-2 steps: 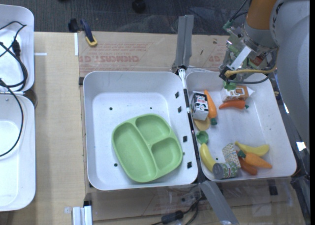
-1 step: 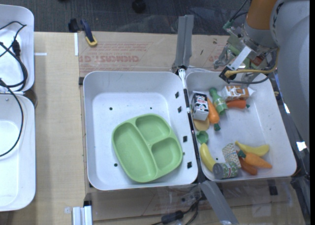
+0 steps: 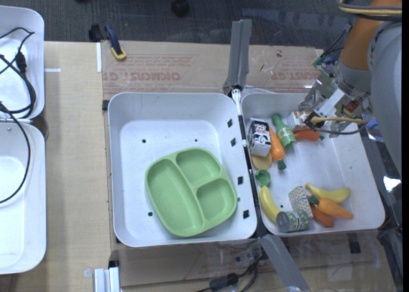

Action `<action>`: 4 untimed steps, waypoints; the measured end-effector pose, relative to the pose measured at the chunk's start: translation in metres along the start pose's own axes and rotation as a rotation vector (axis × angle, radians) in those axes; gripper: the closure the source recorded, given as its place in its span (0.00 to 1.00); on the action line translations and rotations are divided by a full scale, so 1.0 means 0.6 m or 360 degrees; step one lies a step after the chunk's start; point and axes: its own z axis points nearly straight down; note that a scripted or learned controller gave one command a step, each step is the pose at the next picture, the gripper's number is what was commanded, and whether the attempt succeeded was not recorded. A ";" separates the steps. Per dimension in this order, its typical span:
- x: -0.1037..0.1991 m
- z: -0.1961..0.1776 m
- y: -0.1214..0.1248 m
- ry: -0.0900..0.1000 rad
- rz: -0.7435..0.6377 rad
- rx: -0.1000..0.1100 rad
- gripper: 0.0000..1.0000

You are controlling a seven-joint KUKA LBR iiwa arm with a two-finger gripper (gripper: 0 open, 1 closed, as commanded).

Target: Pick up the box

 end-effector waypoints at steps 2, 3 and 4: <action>-0.055 0.110 0.044 -0.0058 -0.0200 0.0087 0.00; -0.041 0.095 0.045 -0.0028 -0.0208 0.0065 1.00; 0.051 -0.121 -0.042 0.0003 -0.0133 -0.0003 1.00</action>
